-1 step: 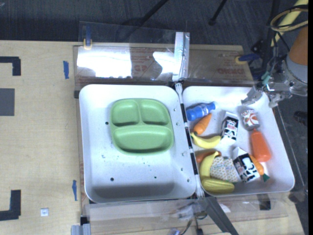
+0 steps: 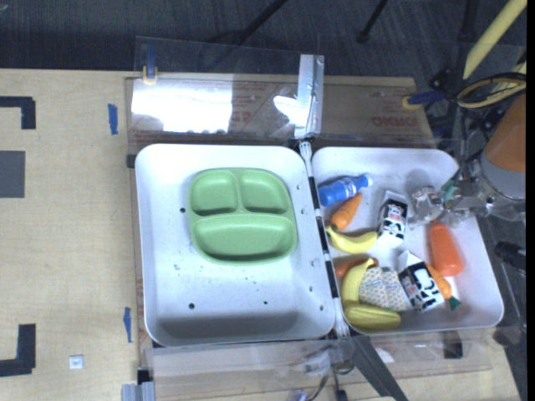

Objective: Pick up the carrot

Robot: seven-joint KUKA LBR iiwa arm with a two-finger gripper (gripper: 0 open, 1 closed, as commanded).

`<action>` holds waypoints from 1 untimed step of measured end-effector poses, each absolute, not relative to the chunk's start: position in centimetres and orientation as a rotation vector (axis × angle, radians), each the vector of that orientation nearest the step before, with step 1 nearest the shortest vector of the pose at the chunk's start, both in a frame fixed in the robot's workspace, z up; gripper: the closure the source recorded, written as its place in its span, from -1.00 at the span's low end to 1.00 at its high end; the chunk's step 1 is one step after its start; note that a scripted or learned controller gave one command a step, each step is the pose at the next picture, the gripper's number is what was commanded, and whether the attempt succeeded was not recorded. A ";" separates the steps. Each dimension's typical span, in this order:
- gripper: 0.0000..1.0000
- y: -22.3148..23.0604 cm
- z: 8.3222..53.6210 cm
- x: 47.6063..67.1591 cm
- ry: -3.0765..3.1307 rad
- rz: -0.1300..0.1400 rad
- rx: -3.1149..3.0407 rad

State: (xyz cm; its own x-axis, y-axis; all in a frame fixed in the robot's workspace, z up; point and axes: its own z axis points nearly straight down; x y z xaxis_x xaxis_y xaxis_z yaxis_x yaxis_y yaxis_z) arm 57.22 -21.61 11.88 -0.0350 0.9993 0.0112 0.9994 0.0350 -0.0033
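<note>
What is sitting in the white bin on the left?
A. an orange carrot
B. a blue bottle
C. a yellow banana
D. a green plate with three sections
D, because the green plastic plate with three sections lies alone in the left shallow white bin, while the bananas, the bottle and the carrot are all in the right bin.

two white bins (image 2: 167,307) are recorded on a pale tan bench (image 2: 67,224). a green divided tray (image 2: 242,213) is noted in the left bin. in the right bin are observed a blue bottle (image 2: 341,189), an orange carrot (image 2: 346,212), yellow bananas (image 2: 355,241), black-and-white printed cartons (image 2: 393,218), an orange-red cylinder (image 2: 445,249) and a speckled cloth (image 2: 384,288).
</note>
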 end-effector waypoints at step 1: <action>-1.00 -21.3 10.4 54.4 -2.256 -0.056 -2.225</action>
State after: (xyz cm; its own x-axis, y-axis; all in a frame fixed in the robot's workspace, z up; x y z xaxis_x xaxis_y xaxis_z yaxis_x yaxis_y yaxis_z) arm 54.40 -21.33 10.37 -0.0138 0.9999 0.0054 0.9989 0.0136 0.0442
